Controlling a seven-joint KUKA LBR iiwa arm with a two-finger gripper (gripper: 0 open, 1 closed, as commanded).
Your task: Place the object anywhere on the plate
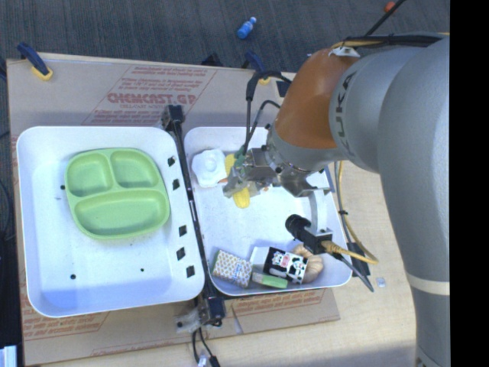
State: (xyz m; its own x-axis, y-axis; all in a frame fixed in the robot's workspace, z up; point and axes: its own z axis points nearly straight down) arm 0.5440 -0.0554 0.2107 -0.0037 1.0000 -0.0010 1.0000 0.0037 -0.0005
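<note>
Not placed yet: yellow piece (241, 198) is in the right bin (229, 234), and the plate (116, 193) has nothing on it.

The yellow piece sits right under the gripper (243, 180), in the upper middle of the right bin. Can't tell if the gripper is open, closed or has the piece, because the wrist blocks the view. My read is grasp stage at best, with lift, carry left and release all to do. A white lump (208, 165) sits just beside the piece on the plate side, so a low sideways move could knock it. The box (231, 267) and the cow-print pack (284, 264) lie along the near wall, well apart from the piece. The path has to clear the two adjoining bin rims, which have black clips (182, 231) along them. The plate lies mid left bin (38, 266) with open floor all round and nothing over it, so any of its three compartments will do.
</note>
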